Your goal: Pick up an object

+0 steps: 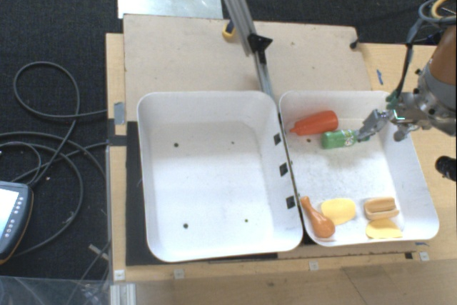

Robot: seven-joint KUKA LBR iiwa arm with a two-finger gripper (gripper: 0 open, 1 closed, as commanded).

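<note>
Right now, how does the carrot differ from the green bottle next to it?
The carrot is orange and longer; the green bottle is shorter. The carrot lies nearer the divider, the bottle nearer the gripper, whose tip is at the bottle's right end. Both lie on their sides in the right bin.

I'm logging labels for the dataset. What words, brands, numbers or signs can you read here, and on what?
None can be read.
Green bottle: any label is too small and blurred.
Tablet at the left edge: screen lit, too blurred to read.
Black squares on the bin divider: plain marks, no text.
</note>
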